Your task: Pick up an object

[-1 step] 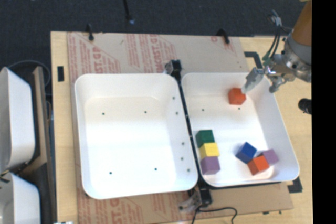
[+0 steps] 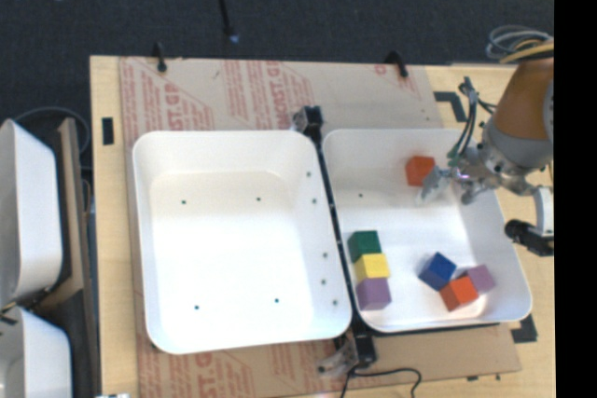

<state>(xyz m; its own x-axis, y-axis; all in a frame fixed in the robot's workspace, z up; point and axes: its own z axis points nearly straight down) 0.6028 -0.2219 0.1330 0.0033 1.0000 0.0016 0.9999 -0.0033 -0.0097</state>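
Observation:
The right bin (image 2: pixel 485 228) holds several blocks. An orange block (image 2: pixel 420 170) lies near its back wall. A green block (image 2: pixel 364 244), a yellow block (image 2: pixel 374 267) and a purple block (image 2: pixel 373 292) form a column by the left wall. A blue block (image 2: pixel 437 270), a red-orange block (image 2: pixel 459 293) and a lilac block (image 2: pixel 481 278) cluster at the front right. My gripper (image 2: pixel 449 188) hangs over the bin's back right part, just right of the orange block. It is open, with nothing between its fingers.
The left bin (image 2: pixel 233 238) sits beside the right one, with a black clip (image 2: pixel 309 118) at the top of the divide. The grey and orange arm (image 2: pixel 522 121) comes in over the right rim. White boxes (image 2: pixel 28 228) stand off the bench's left edge.

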